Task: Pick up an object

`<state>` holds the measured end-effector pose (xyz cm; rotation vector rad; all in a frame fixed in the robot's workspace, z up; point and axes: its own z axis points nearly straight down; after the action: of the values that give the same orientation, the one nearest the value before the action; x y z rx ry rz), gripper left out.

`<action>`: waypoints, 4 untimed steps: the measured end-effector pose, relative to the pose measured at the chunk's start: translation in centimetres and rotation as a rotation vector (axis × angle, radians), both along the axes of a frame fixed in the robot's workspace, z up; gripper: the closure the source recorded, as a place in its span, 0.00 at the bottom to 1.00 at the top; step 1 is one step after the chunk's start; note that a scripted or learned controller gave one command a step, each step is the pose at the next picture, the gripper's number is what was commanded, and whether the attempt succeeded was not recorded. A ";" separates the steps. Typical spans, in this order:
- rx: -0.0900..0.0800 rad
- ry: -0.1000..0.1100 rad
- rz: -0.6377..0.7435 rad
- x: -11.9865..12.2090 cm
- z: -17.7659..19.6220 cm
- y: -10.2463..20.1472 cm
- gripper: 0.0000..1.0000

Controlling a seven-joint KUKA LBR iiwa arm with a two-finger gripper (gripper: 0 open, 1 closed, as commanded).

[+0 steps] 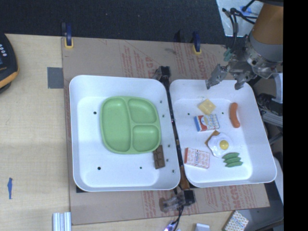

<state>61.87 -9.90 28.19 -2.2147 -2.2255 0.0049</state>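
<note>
We see a light wood desk [29, 138] with a brown cardboard sheet [120, 49] clamped at its far edge, dark floor beyond. Left bin [79, 129] holds a green divided plate [130, 124]; a brown bar [158, 158] lies just beside the plate's near right corner. Right bin [257, 143], near to far: a red-white packet [197, 158], green beans [232, 160], fried egg on toast [219, 144], a small carton [207, 122], a sausage [234, 115], a cheese slice [207, 106]. Pincer [225, 83] hangs above the right bin's far rim, fingers spread wide, nothing between them.
</note>
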 end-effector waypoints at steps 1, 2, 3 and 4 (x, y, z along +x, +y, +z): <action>-0.002 0.010 -0.004 -0.2 -10.0 -6.0 0.00; 0.003 0.009 0.003 -0.5 -19.7 -2.7 0.00; -0.001 -0.004 -0.003 1.4 -18.9 -7.6 0.00; 0.002 0.005 -0.002 -3.2 -19.1 -5.3 0.00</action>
<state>58.70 -15.20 9.13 -2.2137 -2.2200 0.0084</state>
